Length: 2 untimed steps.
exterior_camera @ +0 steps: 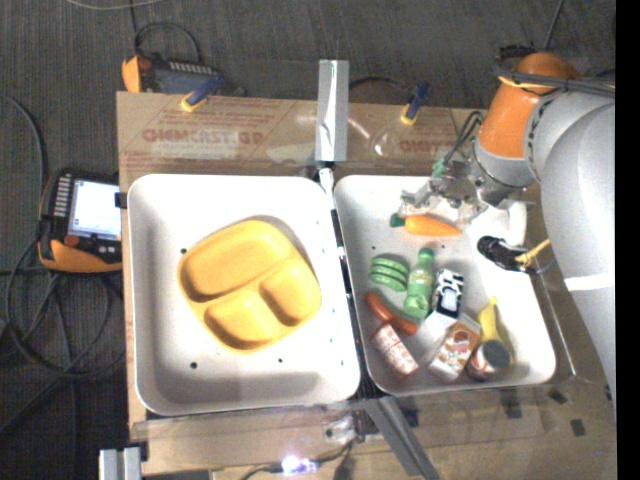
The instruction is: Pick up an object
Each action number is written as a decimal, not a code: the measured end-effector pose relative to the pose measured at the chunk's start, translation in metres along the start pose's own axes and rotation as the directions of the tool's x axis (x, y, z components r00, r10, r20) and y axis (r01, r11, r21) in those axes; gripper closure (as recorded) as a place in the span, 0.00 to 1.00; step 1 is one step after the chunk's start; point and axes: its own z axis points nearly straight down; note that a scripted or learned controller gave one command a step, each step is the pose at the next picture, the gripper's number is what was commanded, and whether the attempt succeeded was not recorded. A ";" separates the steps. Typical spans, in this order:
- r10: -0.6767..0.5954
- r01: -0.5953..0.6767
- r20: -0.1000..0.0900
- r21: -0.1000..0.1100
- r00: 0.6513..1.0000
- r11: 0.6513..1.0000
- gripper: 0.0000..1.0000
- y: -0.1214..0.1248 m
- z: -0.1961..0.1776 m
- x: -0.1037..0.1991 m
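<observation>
My pincer (432, 200) hangs low at the far end of the right bin (545, 363), just above the carrot (434, 226). I cannot tell if it is apart or together, because it is too small and blurry. I think I am here because the carrot lies alone, away from the crowd of toys nearer in the bin, so it is easy to reach. The carrot is orange, long and thin, lying flat on its side. The yellow tray (250, 283) sits in the left bin (150, 368).
</observation>
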 end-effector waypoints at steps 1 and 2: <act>0.000 0.000 0.000 0.000 1.000 1.000 0.00 0.000 0.000 0.000; 0.143 -0.143 0.008 0.006 0.990 0.990 0.00 -0.006 0.000 0.018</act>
